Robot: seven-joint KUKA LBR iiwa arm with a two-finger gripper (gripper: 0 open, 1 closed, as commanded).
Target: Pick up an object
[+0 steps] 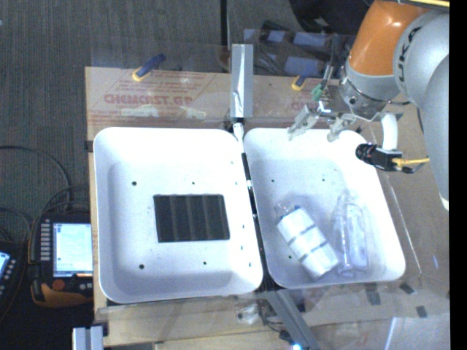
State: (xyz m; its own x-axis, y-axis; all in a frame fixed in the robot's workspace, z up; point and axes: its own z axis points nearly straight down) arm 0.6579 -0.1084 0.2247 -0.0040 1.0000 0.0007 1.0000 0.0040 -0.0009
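In the right bin (292, 166), a white ridged bottle (306, 240) lies on its side near the front. A clear plastic bottle (349, 232) lies beside it on the right. A flat black ribbed pad (191, 217) rests in the middle of the left bin (117, 195). My gripper (318, 127) hangs over the back edge of the right bin, its two fingers spread apart with nothing between them. It is well above and behind both bottles.
A metal post (241, 82) stands at the back between the bins. Blue and yellow clamps (148, 66) sit on the cardboard behind the bins. A handheld pendant (67, 250) lies at the left of the bench.
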